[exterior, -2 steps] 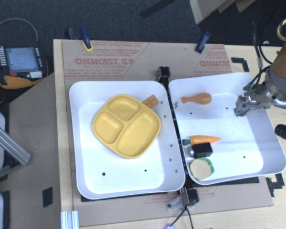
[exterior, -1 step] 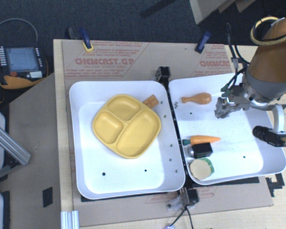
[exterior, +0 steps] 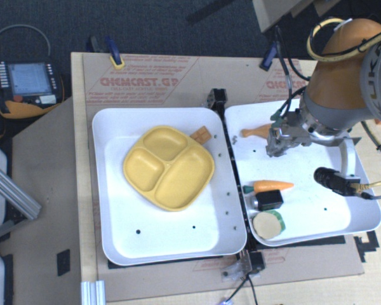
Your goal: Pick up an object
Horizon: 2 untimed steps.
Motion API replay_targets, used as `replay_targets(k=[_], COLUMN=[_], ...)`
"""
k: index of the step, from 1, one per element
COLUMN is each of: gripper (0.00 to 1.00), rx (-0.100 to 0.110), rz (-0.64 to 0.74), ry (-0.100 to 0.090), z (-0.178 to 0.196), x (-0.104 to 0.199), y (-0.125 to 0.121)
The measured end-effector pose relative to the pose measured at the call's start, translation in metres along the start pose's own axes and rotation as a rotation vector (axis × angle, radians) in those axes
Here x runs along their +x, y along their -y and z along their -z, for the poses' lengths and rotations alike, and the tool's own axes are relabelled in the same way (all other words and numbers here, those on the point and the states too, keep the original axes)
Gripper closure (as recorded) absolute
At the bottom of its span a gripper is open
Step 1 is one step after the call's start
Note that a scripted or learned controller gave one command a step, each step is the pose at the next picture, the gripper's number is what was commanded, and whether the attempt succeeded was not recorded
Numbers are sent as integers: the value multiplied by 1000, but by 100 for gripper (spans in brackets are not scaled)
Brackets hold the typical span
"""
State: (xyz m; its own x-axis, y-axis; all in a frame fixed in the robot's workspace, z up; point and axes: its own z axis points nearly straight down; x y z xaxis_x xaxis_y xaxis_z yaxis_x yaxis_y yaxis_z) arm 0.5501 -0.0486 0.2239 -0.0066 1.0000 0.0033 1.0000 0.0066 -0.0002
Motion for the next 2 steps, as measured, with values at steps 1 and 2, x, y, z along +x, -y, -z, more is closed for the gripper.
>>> replay_targets(k=[1,2], gripper=[100,100], rx=[3,3], rz=[-2,-1], ry=[1,1], z=[-5,-12], x=[46,96], y=[9,6])
